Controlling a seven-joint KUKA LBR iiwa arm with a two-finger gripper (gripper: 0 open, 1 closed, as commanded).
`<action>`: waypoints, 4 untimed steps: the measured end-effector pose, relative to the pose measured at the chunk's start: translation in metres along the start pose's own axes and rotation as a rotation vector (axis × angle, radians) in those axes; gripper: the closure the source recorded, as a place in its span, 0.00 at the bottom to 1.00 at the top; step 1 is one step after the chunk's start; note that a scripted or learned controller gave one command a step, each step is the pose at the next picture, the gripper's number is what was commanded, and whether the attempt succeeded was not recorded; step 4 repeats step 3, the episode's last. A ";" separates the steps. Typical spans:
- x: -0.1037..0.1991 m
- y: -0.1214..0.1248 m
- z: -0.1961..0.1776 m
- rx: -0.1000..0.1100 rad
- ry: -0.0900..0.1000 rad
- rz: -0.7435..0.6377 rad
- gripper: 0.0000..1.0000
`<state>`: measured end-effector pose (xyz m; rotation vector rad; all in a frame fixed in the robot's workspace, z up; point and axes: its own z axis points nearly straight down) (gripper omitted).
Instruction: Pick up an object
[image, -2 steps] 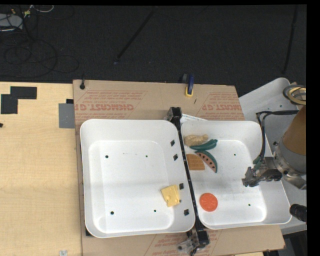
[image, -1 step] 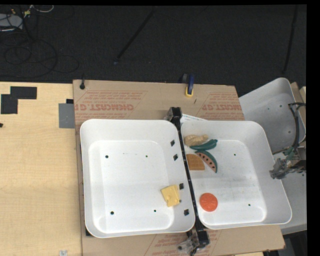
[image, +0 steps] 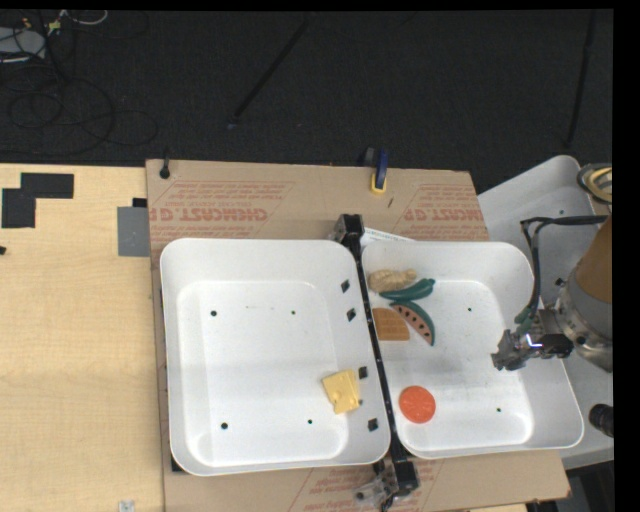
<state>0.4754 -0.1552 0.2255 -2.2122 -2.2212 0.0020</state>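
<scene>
The gripper (image: 512, 352) hangs over the right bin's (image: 540, 425) right side; whether it grips anything, I cannot tell. Left of it lie an orange disc (image: 418, 404), a watermelon slice (image: 416, 322) and a green piece (image: 410, 291); farther left, in the left bin (image: 200, 440), a yellow block (image: 342, 391).

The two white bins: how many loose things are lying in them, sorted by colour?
Yellow: 1, block, left bin
Orange-red: 1, disc, right bin
Green: 1
Tan: 1
Brown: 1
Red-and-green slice: 1
Total: 6
</scene>
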 end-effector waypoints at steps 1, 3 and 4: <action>-0.061 0.000 -0.037 -0.007 -0.007 0.008 1.00; 0.016 0.001 0.016 -0.001 0.001 -0.002 1.00; 0.016 0.001 0.016 -0.001 0.001 -0.002 1.00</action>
